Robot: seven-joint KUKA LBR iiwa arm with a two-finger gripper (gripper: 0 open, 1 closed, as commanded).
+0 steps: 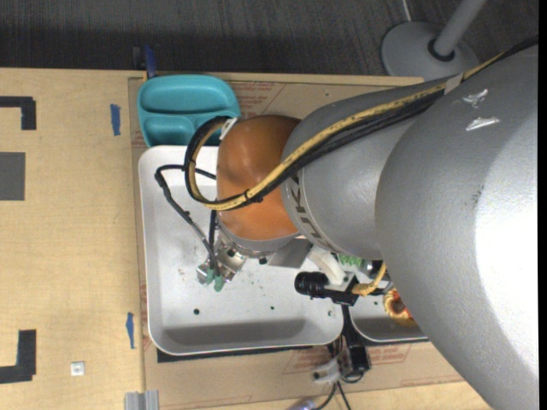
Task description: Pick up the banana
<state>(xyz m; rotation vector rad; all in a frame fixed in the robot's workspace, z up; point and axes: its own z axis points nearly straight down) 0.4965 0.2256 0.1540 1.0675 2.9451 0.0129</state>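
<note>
My grey arm with its orange band (256,178) reaches in from the right and hangs over the left white bin (171,314). The gripper (214,273) sticks out below the wrist, low over the bin's floor near its left middle, with a small green-tipped part at its end. The arm's bulk covers the right half of this bin and most of the right bin (385,331). A small patch of something orange and yellow (398,306) peeks out beside the arm in the right bin.
A teal plastic container (184,105) stands just behind the left bin's far edge. Black and yellow cables (192,186) loop off the wrist over the bin. A grey stand base (419,45) sits beyond the bench at the back right.
</note>
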